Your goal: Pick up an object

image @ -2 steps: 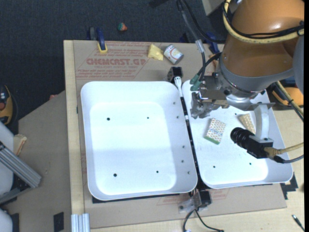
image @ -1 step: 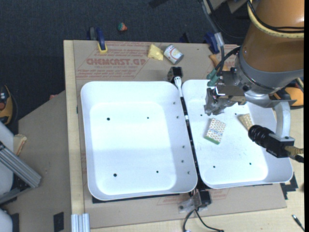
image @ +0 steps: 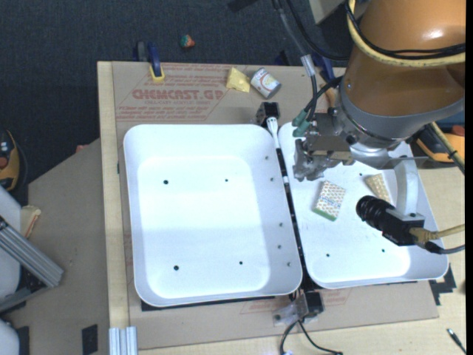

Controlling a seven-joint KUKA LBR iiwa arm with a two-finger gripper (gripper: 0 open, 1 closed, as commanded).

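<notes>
1. tool (image: 311, 170) hangs over the far-left corner of the right bin (image: 355, 261); honestly can't tell if it's open or closed
2. checkered block (image: 329, 199), maybe a sponge, lies in that bin just beside the tool

My bench carries a brown board (image: 185, 102) printed with red lettering. Two shallow white plastic bins sit directly on it, side by side and touching: the left bin (image: 207, 220) and the right bin (image: 347, 254). Behind them on the bare board lie a crumpled yellow scrap (image: 238, 80) and, just beside it, a small grey-and-white box (image: 265, 83). A blue-and-yellow clamp (image: 155, 65) sits at the far edge.
</notes>
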